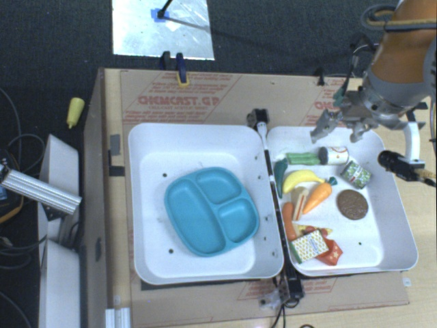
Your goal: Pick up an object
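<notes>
Here, in the upper right of the frame, the two-finger gripper hovers with its fingers spread and nothing between them, just above the white bottle with a green neck lying at the top of the right white bin. That bottle looks light, stiff and smooth, likely to roll; pinching across its middle seems safest.

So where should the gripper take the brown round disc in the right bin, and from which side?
The brown disc lies flat, apart from the carrot and the small can. Probably best to come straight down and close across its width at the rim, fingers set toward the near and far bin walls, where bare floor borders it.
</notes>
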Tool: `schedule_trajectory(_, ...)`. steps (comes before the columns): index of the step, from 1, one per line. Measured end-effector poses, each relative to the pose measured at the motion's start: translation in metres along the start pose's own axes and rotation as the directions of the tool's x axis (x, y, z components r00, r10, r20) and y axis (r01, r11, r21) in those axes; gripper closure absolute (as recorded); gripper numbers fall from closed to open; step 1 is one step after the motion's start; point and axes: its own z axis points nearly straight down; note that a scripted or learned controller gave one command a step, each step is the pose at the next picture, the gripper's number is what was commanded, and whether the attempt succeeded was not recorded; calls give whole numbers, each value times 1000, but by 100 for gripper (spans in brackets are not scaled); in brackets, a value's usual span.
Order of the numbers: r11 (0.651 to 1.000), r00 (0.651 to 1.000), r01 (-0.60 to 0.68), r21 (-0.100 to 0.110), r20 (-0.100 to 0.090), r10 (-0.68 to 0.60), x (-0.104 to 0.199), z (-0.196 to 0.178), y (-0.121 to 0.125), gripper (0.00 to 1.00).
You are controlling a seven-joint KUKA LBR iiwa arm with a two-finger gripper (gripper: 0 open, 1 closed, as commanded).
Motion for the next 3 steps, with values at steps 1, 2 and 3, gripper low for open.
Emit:
schedule_trajectory(1, 1000, 1000, -2, 4, -1, 2, -17, 147, -34, 0)
schedule_trajectory(2, 1000, 1000, -2, 2, 0, 2, -36, 185, -48, 0)
schedule_trajectory(3, 1000, 1000, -1, 0, 0, 1, -36, 174, -47, 100)
